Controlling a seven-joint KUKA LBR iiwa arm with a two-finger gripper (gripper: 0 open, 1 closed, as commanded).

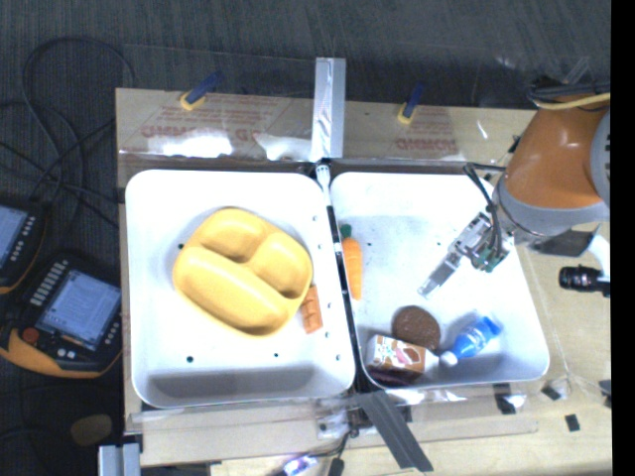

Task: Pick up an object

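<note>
Where bread point(243, 269) fills one bin point(159, 365), carrot point(351, 266) neighbours.

Even, fairly bright overhead light washes the two shallow white plastic bins point(238, 380) almost to featureless white, with soft grey shadow along their near walls. The dark carpeted floor point(198, 18) looks grainy, and the whole picture is soft and low in resolution.

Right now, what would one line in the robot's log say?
gripper: over right bin, holds nothing | nearest: brown disc | also there: bottle, carton, carrot | left bin: yellow bread
</note>
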